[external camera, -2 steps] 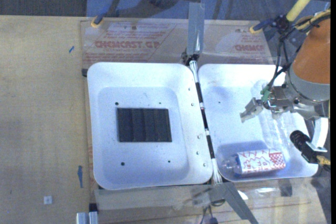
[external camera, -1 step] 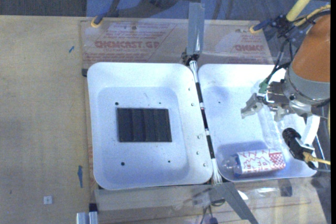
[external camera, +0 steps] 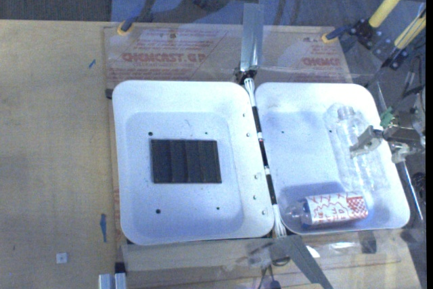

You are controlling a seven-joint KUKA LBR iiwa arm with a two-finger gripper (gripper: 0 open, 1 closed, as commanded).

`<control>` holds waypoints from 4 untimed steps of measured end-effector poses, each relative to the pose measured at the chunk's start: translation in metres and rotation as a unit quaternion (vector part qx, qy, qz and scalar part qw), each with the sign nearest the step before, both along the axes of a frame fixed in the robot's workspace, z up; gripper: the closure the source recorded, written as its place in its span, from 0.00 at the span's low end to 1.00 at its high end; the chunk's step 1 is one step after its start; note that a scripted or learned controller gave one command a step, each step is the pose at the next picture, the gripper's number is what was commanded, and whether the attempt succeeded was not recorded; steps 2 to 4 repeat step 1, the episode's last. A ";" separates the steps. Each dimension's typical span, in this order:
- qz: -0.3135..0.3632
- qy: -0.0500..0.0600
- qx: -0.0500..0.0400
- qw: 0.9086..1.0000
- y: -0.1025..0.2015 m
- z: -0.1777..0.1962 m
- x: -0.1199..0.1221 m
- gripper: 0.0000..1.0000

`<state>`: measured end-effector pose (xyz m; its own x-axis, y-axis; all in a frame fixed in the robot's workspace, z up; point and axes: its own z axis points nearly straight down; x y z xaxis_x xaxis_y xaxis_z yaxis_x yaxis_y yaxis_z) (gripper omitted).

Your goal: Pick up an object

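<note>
Gripper (external camera: 371,137), finger state unreadable, sits over clear bottle (external camera: 355,152) at right bin's (external camera: 298,98) 3 o'clock; slick curved plastic may squirt out on closing.

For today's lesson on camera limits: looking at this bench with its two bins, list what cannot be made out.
- The claw, camera view: too small and blurred to make out clearly.
- The clear bottle, right bin: transparent against white, so its outline is faint.
- The arm: cut off by the right edge.
- The printed tube: lettering too small to read.
</note>
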<state>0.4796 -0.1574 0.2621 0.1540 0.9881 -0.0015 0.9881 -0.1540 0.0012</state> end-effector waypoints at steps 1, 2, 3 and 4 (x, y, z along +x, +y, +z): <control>-0.101 0.002 0.001 0.995 -0.028 -0.055 -0.001 0.00; -0.101 0.002 0.001 0.995 -0.028 -0.055 -0.001 0.00; -0.101 0.002 0.001 0.995 -0.028 -0.055 -0.001 0.00; -0.101 0.002 0.001 0.995 -0.028 -0.055 -0.001 0.00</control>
